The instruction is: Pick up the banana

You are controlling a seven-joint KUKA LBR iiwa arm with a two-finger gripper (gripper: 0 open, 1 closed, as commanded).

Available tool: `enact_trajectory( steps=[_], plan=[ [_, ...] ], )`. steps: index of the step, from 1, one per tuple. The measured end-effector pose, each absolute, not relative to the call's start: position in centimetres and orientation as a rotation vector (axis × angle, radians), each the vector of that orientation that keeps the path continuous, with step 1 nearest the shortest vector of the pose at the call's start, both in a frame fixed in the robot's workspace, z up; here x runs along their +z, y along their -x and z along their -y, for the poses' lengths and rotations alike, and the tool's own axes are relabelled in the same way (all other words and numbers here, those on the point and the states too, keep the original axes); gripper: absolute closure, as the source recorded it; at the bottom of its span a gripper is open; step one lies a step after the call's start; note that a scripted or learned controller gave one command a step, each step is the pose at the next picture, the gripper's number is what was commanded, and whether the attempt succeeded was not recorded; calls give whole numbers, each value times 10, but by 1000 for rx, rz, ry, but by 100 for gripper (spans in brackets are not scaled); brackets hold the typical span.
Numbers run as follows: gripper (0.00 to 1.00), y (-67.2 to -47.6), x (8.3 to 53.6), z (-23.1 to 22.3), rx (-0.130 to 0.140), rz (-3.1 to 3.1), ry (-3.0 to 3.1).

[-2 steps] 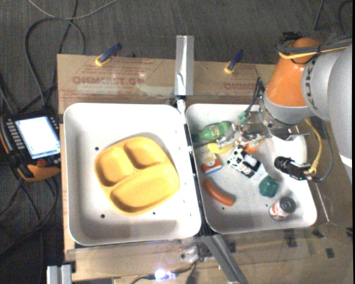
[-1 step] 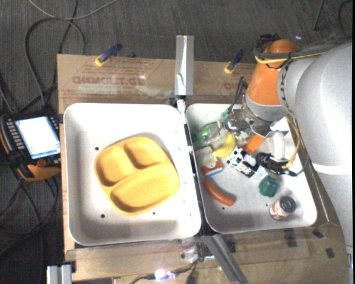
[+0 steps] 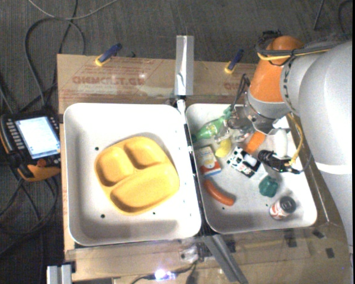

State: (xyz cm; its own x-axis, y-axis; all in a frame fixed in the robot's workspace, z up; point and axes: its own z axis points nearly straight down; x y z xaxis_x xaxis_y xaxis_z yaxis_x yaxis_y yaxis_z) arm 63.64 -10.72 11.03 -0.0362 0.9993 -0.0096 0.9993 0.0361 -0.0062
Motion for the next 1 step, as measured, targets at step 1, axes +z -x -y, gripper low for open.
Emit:
enact_trajectory(
  steps=[1],
  plan=[
    [100,-669,201,69,-4,-2242,-2198]
  ],
)
